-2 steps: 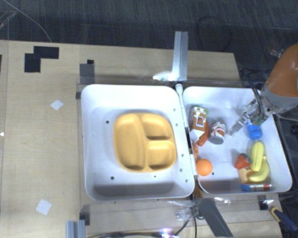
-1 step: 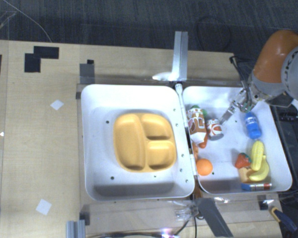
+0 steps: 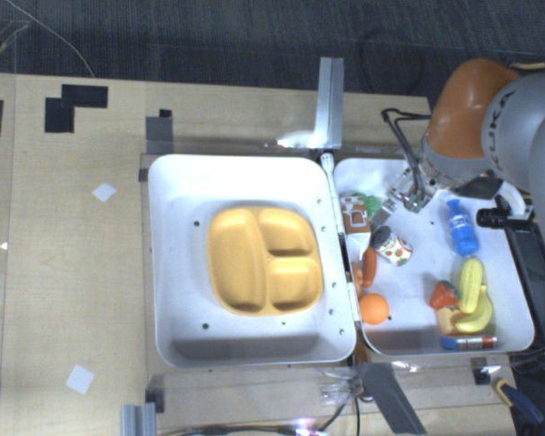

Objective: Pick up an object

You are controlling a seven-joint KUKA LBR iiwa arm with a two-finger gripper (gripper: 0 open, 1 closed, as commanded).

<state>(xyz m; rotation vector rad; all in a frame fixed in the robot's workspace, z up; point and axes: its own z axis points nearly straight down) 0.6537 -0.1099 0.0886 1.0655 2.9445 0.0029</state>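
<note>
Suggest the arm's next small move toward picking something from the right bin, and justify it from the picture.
Probably lower the gripper toward the green item just beside it at the right bin's back: it sits nearest, while the bananas and orange lie further forward.

Arm (image 3: 518, 125) enters from the right, upper corner of the view. Grey casing, bulky, with the orange band (image 3: 461, 107) sitting as a rounded dome above the wrist. Wrist pitched down and toward the left. Gripper (image 3: 409, 194) small and metallic at the low end, pointing down-left (finger gap too small and blurred to read). Thin black cables (image 3: 401, 134) loop out from the wrist alongside the orange section.
</note>
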